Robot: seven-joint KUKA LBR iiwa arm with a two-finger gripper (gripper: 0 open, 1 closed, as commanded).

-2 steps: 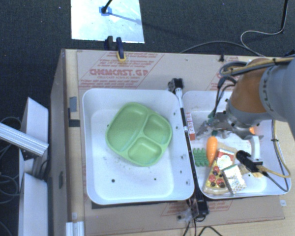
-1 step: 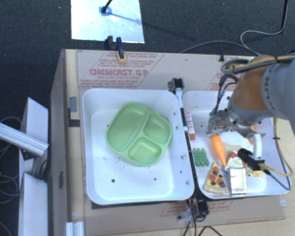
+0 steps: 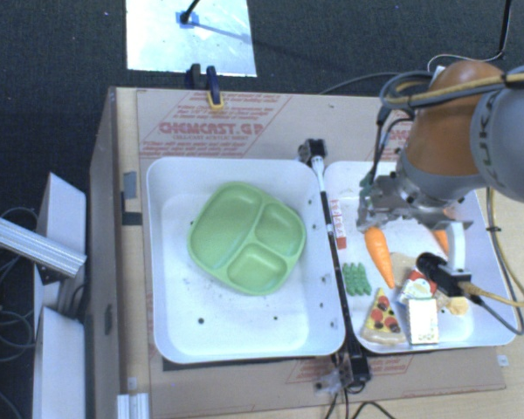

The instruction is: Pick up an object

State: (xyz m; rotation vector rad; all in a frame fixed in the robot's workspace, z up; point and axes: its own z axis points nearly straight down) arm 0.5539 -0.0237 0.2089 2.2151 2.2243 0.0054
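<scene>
Camera view: arm bends over right bin [image 3: 498,260]; tool [image 3: 377,223] above carrot [image 3: 380,253], grip indiscernible.

1. The grey arm with its orange band [image 3: 458,112] runs off the picture's right edge and hides part of the right white bin [image 3: 498,260].
2. The second orange carrot piece [image 3: 441,239] shows only partly beneath the arm.
3. The small box with a printed label [image 3: 422,319] is too small to read.

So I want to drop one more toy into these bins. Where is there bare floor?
Left bin: bare strips around the green tray, widest below it. Right bin: crowded with the carrot, peas, pizza slice, carton and end effector.
</scene>
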